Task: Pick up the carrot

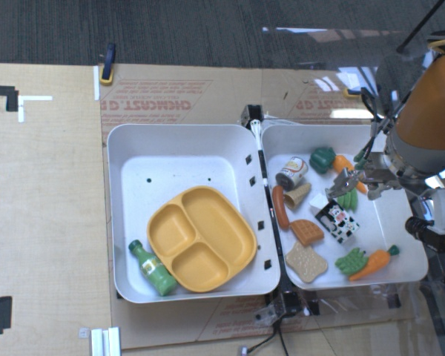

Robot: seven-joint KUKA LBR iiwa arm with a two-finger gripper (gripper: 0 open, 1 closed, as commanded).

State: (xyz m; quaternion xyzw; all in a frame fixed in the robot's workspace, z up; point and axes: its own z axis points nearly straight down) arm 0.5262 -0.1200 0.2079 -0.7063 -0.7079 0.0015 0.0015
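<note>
Carrot (374,263), beside the toast (306,263), looked light, rigid and slick; grip mid-body. Gripper (350,186) state: unclear.

yellow tray (202,237) + green bottle (152,268): left bin | toast (306,262), sausage (281,207): right bin

We had one fixed camera, set above the bench (44,221) and looking down at a slant from a moderate height. Dark carpet (208,17) ran across the top of the frame, so the view tipped away from us toward the far side. Both bins lay in the lower middle, the left bin (119,199) central, the right bin (400,273) near the right edge.
</note>
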